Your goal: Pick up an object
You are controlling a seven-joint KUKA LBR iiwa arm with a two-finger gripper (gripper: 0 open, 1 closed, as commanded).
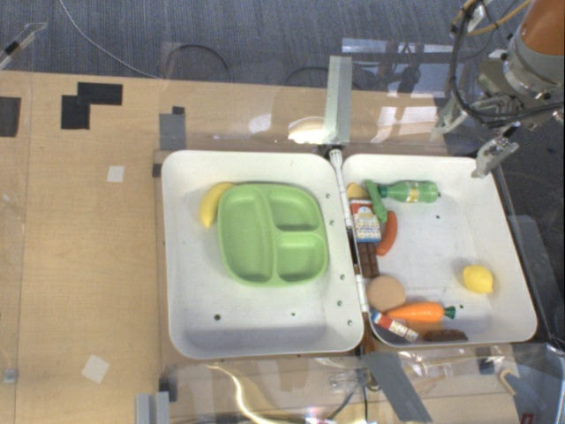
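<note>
Two white bins (265,343) sit on the wooden bench, toys like a lemon (478,279) and carrot (415,313) lie in the right one, and the gripper (491,155) hangs above its far corner holding nothing.

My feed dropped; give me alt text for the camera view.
The arm sits at the upper right, beyond the right bin, which holds a lemon, carrot and green bottle. The left bin holds a green plate and a banana.
</note>
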